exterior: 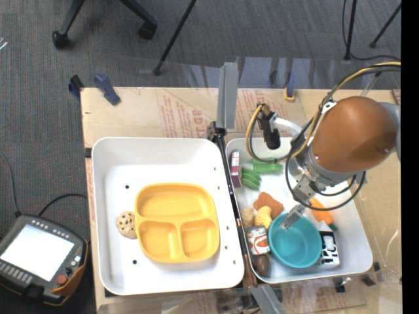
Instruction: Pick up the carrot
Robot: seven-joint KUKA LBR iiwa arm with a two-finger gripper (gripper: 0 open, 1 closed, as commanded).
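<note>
On the surface (pixel 163 113), the left bin (pixel 105 175) holds a yellow divided tray (pixel 177 222) with a cookie (pixel 126 224) lying just beside the tray's left edge. The right bin (pixel 357 241) is crowded: green bean pods (pixel 258 172) near its upper left, an orange-brown food piece (pixel 268 203) below them, a small red-and-white can (pixel 259 241) at the lower left, and a teal bowl (pixel 296 244) near the bottom.

The arm (pixel 350 136) reaches in from the right, its wrist bent down over the right bin. The end effector (pixel 292 217) points down and leftward, its tip at the teal bowl's upper rim; whether it is spread or pressed together cannot be told. The carrot (pixel 321 205) lies just right of the end effector, partly hidden under the wrist, beside the bowl's upper right.
</note>
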